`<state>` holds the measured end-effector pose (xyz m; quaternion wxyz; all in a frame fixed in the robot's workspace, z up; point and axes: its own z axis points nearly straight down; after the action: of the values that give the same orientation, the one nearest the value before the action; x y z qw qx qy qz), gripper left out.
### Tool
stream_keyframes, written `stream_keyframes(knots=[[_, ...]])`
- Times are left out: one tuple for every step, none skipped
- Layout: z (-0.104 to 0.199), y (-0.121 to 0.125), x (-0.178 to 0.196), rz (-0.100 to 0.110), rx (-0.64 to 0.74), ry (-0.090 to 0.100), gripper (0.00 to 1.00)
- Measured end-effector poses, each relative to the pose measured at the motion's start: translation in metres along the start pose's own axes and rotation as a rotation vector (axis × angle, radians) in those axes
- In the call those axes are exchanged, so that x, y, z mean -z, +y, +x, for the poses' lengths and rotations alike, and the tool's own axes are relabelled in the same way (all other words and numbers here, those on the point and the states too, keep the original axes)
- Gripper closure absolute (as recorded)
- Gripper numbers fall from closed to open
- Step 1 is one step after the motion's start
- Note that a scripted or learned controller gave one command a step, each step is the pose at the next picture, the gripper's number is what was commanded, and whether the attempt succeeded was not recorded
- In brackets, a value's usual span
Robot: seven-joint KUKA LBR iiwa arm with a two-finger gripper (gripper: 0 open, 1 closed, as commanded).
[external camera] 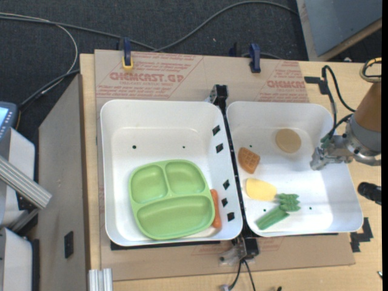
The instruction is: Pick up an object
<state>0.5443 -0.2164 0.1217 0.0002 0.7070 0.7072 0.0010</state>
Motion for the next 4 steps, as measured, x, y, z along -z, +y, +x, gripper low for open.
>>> stream_keyframes(knots=[[0.003, 0.004, 0.064, -0.006, 0.002, -0.004, 1.00], [0.003, 0.005, 0.092, -0.003, 0.001, -0.002, 1.00], [0.059, 0.016, 0.085, 0.003, 0.006, 0.002, 1.00], [0.112, 0.015, 0.095, 0.002, 0.006, 0.002, 1.00]])
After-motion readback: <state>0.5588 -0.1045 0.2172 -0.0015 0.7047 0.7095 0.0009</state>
